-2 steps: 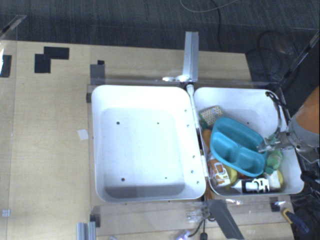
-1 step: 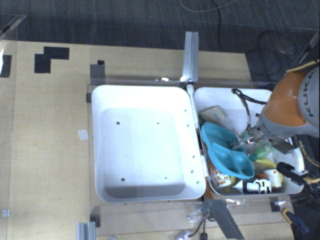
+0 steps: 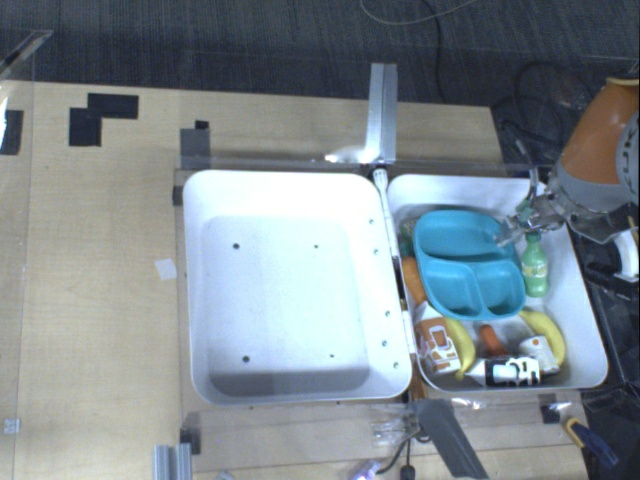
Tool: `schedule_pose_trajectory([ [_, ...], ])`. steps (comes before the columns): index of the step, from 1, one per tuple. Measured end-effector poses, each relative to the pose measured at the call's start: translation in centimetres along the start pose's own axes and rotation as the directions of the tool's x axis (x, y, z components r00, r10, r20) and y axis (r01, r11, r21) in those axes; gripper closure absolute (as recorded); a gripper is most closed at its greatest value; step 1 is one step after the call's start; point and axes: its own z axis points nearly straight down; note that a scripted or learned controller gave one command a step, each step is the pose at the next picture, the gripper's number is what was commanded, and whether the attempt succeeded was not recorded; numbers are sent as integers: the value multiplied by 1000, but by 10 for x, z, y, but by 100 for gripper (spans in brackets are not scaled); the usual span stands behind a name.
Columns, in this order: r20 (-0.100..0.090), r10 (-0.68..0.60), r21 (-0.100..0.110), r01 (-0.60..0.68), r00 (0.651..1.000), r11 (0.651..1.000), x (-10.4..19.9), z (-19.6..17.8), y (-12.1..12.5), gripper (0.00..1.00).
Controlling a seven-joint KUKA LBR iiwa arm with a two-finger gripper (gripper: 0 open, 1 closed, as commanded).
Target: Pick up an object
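Pincer [image 3: 527, 218] sits low over right bin [image 3: 590, 313], just above green bottle [image 3: 535, 268] beside blue tray [image 3: 470, 273]. You cannot tell pincer state from here. Bottle looks light, rigid, slick, round; you grip across body mid-height, since cap end likely slips.

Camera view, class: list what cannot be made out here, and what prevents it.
- Gripper: small and blurred; open or shut unclear.
- Orange object: largely hidden beside the blue tray.
- Carton label: too small to read.
- Arm: cut off by the right edge.
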Motion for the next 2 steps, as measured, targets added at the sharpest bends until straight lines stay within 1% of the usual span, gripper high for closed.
schedule_pose_trajectory([
  [1, 9, -99, -17, 99, 995, 995, 4, 8, -25, 100],
  [2, 10, -499, -9, 499, 867, 867, -14, 10, 45, 100],
])
